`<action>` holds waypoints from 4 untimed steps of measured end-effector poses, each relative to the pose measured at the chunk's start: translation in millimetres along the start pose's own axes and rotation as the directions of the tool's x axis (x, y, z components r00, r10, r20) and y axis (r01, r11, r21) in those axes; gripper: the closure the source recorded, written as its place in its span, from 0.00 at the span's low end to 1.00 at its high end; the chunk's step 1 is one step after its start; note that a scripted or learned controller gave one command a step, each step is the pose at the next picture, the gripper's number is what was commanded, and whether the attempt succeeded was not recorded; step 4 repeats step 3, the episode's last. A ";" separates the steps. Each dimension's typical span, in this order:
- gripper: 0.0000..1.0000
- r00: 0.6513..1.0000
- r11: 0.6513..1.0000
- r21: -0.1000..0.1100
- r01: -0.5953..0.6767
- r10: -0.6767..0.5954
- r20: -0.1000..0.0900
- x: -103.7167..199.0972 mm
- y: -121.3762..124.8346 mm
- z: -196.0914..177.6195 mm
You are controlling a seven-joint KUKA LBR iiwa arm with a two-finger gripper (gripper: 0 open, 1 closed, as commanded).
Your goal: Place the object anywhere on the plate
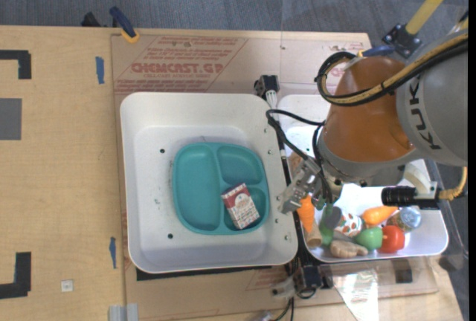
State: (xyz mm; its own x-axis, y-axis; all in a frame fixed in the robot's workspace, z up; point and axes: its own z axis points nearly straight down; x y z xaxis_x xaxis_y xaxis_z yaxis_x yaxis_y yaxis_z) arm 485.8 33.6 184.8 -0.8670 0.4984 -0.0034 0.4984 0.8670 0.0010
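- Teal plate [202,186] is sitting in the left bin [149,163], with a small red-and-white carton [241,206] lying on it at 4 o'clock.
- Gripper [303,192] is hovering at the bins' divider; jaws' state: cannot tell.
- Looks like the carton is placed; next move: retreating clear.

Bright, even overhead light, soft shadows, mild glare, slightly soft focus.

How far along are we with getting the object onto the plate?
Looks done: the small red-and-white box lies on the teal plate in the left bin. The gripper is above the right bin's edge, near the toy food. Nothing obvious left.
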 end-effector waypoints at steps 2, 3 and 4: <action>1.00 0.999 0.999 -0.001 -0.052 0.052 -0.004 37.4 169.7 -39.6; 0.00 0.998 0.998 -0.002 -0.058 0.058 0.000 34.3 168.1 -41.8; 0.00 0.998 0.998 -0.002 -0.058 0.058 0.000 34.3 168.1 -41.8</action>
